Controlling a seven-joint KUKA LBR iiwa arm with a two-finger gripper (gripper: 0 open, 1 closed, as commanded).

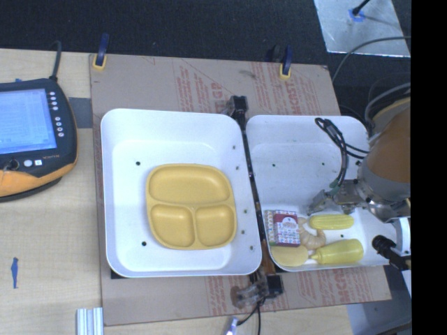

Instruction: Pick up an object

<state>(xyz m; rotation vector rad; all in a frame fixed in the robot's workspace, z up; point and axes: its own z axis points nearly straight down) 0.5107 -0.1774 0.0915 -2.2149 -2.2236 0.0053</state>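
Several small objects lie in the front part of the right bin point(293, 152). They are a red and white packet point(283, 229), a yellow oblong piece point(331, 222), a longer yellow piece point(340, 251), a beige lumpy piece point(313, 239) and a pale yellow flat piece point(290, 257). My gripper point(328, 199) hangs low over the bin's right side, just above and behind the upper yellow piece. Nothing shows in its grasp. The grey arm with its orange band point(391, 149) comes in from the right.
The left bin point(126, 145) holds a yellow divided plate point(190, 205). A tablet-like pendant point(31, 135) lies on the bench at far left. Black cables point(334, 135) loop over the right bin's back right. Clamps hold the cardboard at the back edge.
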